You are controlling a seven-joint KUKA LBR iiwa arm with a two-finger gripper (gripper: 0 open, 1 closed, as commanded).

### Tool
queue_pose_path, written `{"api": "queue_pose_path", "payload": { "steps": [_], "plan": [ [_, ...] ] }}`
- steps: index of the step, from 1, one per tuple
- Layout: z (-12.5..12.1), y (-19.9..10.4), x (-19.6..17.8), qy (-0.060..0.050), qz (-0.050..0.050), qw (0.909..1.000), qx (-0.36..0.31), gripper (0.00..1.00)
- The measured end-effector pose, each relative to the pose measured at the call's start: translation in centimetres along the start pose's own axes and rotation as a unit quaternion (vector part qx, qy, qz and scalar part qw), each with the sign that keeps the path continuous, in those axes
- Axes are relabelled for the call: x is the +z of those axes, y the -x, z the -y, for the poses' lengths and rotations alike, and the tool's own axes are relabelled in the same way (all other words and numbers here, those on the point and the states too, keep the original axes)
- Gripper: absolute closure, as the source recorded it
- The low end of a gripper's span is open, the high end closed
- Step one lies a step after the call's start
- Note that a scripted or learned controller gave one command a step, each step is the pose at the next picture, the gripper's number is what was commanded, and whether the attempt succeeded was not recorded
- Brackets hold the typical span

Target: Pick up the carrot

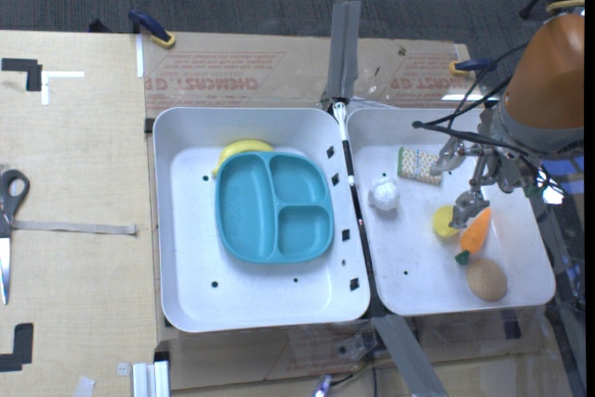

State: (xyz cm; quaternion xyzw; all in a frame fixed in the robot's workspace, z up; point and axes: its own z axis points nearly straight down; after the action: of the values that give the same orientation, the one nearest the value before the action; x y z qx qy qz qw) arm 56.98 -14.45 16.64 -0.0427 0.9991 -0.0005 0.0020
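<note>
The orange carrot (pixel 475 231), with a green stub at its lower end, lies tilted in the right bin (pixel 409 279) near that bin's right side. It touches a yellow round thing (pixel 445 223) on its left. My gripper (pixel 470 196) hangs over the right bin just above the carrot's upper end and the yellow thing. The arm's orange band (pixel 550 74) rises behind it at the right edge. Nothing visibly hangs from the gripper, and the carrot rests on the bin floor.
A tan egg-shaped thing (pixel 486 279) lies just below the carrot. A white ball (pixel 383 194) and a speckled flat block (pixel 420 165) sit further left in the right bin. The left bin (pixel 186 274) holds a blue divided plate (pixel 275 205) with a banana (pixel 244 148) behind it.
</note>
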Motion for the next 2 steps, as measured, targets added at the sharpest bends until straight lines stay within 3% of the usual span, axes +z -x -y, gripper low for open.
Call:
{"api": "queue_pose_path", "payload": {
  "steps": [1, 2],
  "plan": [
    [0.0, -6.0, 7.4, 0.0, -0.001, 1.0, 0.007, 0.0],
    [-0.1, -5.6, 6.3, -0.001, 0.003, 1.0, 0.004, 1.0]
  ]
}}
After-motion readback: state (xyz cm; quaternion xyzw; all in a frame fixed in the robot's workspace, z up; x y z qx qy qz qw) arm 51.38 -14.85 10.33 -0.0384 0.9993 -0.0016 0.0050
